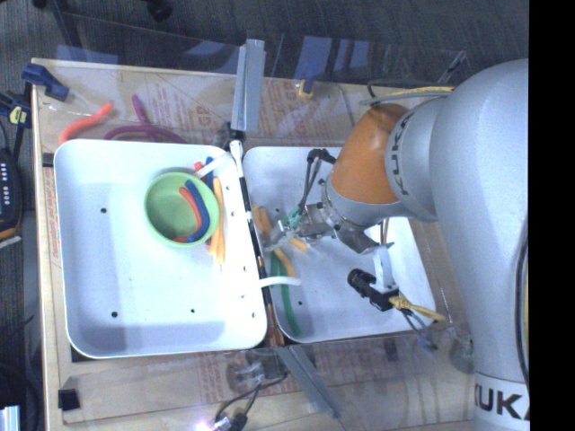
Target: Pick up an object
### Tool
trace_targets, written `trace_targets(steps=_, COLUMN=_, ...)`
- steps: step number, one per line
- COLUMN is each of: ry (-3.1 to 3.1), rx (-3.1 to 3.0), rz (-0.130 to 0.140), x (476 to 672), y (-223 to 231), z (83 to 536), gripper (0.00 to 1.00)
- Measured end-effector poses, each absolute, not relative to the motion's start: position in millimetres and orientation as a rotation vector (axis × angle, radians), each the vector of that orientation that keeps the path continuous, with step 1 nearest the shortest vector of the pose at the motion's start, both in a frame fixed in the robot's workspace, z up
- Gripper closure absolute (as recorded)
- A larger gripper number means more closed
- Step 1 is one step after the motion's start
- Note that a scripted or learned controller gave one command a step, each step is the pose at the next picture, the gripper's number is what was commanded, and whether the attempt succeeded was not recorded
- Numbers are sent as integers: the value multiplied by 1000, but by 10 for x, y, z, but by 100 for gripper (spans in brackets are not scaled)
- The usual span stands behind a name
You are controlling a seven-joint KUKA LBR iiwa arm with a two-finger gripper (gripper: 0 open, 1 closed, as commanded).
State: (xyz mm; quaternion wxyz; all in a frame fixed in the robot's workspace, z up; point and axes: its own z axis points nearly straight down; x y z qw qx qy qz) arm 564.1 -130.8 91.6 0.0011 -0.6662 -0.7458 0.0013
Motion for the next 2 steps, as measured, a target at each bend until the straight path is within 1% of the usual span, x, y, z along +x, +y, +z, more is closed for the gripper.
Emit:
trace_targets(steps=1, ry=-2346, rx=-2083, rz=12, x=5634, y=-1318, z=1006, gripper=100)
trace_targets(steps=2, ry=-2284, rx=-2154, rz=1, x=6470, y=-825, z=1920, gripper=100)
